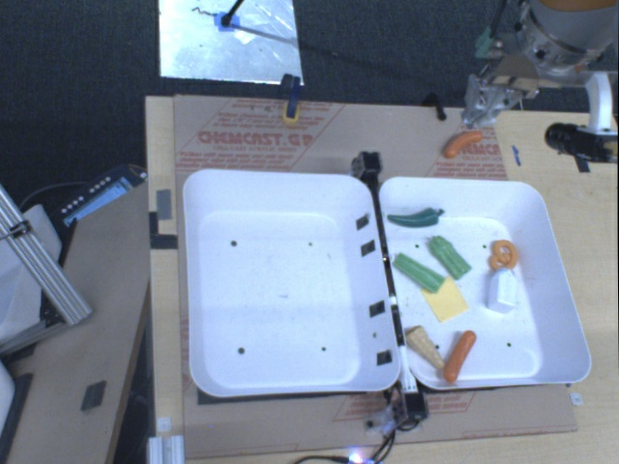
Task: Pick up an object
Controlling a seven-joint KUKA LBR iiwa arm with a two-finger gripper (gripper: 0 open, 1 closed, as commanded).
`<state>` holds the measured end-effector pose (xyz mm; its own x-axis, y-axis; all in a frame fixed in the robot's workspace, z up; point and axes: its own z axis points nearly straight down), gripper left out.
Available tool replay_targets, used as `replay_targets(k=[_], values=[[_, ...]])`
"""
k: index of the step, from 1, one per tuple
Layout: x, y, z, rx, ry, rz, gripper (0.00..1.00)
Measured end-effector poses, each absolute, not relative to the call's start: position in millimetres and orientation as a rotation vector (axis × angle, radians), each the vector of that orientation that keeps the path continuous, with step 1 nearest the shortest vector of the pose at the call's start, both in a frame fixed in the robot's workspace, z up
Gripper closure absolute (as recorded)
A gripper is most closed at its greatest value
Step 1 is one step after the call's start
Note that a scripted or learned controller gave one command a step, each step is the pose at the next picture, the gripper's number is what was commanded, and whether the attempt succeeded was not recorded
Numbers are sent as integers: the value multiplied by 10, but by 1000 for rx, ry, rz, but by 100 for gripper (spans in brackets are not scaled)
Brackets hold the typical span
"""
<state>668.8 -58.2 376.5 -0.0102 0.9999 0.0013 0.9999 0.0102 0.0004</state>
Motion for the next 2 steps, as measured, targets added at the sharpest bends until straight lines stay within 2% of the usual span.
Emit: replay_targets(k=[1,2], values=[[6062,-945,4221,-2223,-2222,-2,100],[6206,34,3257,-2204,-2231,2,100]])
